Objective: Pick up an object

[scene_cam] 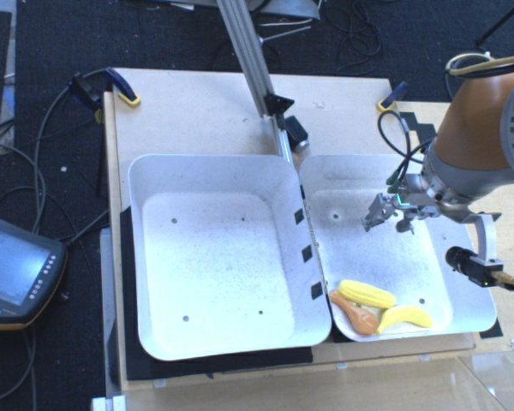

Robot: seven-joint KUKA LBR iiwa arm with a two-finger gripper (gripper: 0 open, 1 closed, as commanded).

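Note:
Three toy foods lie at the near edge of the right bin (351, 187): a yellow corn cob (367, 294), a yellow banana (406, 318) to its right, and an orange carrot-like piece (356, 312) at their left. My gripper (387, 214) hangs over the middle of the right bin, well behind these pieces, pointing left and down. Nothing shows between its fingers. The orange-banded arm (480, 118) comes in from the right.
The left bin (154, 187) sits beside the right one, sharing a middle wall (308, 247). A slanted metal rail (248, 45) rises from behind the bins. A teach pendant (17, 272) lies on the floor at the left.

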